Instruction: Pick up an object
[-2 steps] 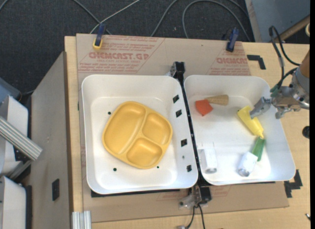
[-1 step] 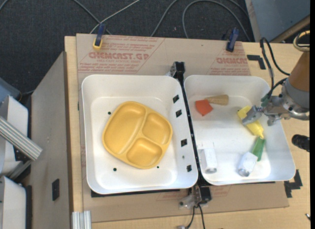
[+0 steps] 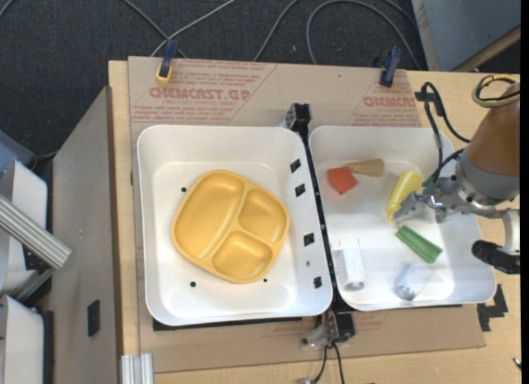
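Observation:
The right bin [image 3: 463, 291] holds several small objects. A red block [image 3: 342, 180] and a tan wooden piece [image 3: 366, 168] lie at its far left. A yellow banana-shaped object [image 3: 402, 190] lies in the middle, with a green cylinder [image 3: 419, 243] just below it. Near the front are a white box [image 3: 350, 263] and a greyish clear object [image 3: 410, 281]. My gripper [image 3: 423, 204] hangs low at the right side of this bin, between the yellow object's lower end and the green cylinder. The grey and orange arm [image 3: 496, 147] comes in from the right.
The left bin [image 3: 157, 234] holds a yellow divided plate [image 3: 230, 225]. A black divider with clips [image 3: 307, 209] separates the bins. Cables [image 3: 430, 101] run over the cardboard base behind the right bin.

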Available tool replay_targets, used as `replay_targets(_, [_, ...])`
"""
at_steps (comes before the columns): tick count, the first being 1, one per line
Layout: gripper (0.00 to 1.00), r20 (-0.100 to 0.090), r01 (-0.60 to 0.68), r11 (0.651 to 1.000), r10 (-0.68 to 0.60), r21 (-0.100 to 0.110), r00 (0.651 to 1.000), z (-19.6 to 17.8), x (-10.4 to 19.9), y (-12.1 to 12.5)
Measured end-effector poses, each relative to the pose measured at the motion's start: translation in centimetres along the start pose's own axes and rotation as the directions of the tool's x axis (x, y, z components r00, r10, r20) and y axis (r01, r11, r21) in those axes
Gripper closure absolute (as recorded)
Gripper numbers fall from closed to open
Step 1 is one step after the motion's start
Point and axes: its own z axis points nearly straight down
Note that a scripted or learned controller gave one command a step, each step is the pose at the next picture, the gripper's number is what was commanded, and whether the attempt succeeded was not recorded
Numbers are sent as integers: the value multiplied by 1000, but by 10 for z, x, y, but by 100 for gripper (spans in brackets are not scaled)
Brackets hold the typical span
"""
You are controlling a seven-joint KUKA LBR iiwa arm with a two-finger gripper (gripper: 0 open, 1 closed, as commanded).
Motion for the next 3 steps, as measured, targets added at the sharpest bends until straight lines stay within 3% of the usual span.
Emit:
replay_targets(1, [100,-2,1,1000,-1,1,1000,-9,1,0])
replay_targets(3, [100,2,2,1000,-2,-7,1000,-133,0,5])
